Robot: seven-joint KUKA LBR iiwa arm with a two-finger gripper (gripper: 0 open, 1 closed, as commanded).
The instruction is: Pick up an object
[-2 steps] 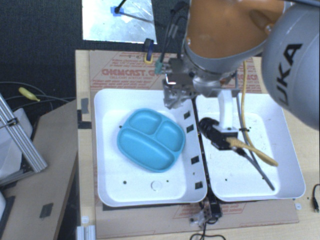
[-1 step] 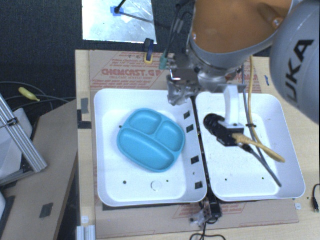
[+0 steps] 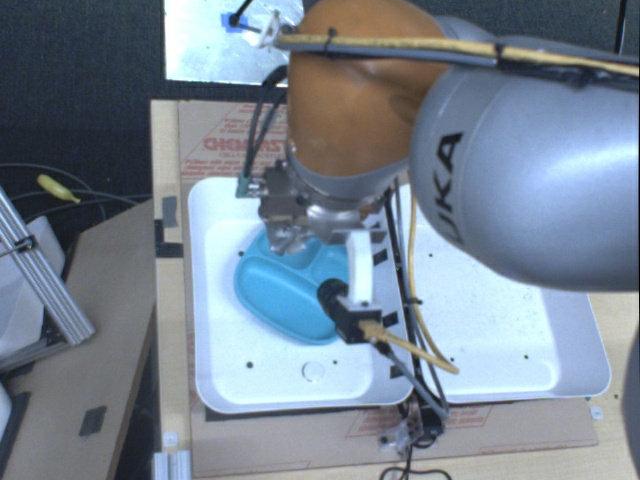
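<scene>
Two white bins (image 3: pixel 225 368) side by side on cardboard-topped counter (image 3: pixel 215 128), dark floor around, metal sheet (image 3: pixel 205 28) behind. Blue dish (image 3: pixel 275 288) in left bin, partly covered by arm (image 3: pixel 500 158). Pincer (image 3: pixel 290 240) down on dish, tips hidden; can't tell opening or hold. Right bin mostly blocked.
</scene>
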